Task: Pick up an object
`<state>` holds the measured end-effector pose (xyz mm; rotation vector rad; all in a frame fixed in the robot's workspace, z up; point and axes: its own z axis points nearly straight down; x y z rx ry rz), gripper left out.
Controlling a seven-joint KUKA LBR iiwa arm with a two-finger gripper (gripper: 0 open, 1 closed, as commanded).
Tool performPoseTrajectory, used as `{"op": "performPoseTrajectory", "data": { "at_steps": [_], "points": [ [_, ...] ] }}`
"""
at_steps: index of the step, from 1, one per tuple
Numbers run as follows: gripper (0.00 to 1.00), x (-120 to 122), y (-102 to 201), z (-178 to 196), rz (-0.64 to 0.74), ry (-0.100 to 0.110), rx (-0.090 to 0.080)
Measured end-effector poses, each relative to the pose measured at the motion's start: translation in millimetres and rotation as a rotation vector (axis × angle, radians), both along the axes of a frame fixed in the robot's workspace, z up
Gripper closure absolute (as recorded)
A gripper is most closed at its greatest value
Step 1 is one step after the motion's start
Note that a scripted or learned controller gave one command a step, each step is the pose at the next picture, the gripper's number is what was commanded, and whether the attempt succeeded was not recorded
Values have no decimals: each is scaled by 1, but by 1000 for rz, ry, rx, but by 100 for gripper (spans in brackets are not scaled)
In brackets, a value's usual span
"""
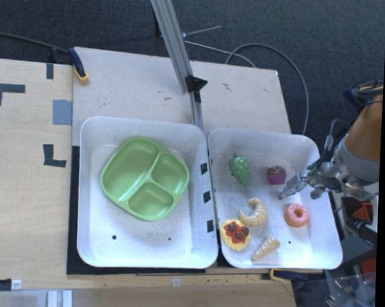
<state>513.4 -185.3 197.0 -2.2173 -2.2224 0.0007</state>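
Note:
The right bin (315,250) holds several toy foods: a green grape bunch (240,169), a purple piece (276,175), a croissant (255,212), a pink donut (297,215), a berry tart (235,234) and an ice cream cone (265,249). My gripper (301,191) hangs over the bin's right side, just above the donut and to the right of the purple piece. It stands open with nothing between its fingers.
The left bin (90,240) bears a green divided plate (145,177). A metal pole (178,44) slants down to the seam between the bins. Cables lie on the dark floor behind the bench.

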Motion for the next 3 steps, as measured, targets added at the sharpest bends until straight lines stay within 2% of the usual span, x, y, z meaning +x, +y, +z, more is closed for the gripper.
{"op": "performPoseTrajectory", "data": {
  "at_steps": [1,2,3],
  "points": [
    [0,0,0,0,0,0,0],
    [0,3,6,-46,-1,4,0],
    [0,7,4,-87,-2,-4,-4]
  ]
}}
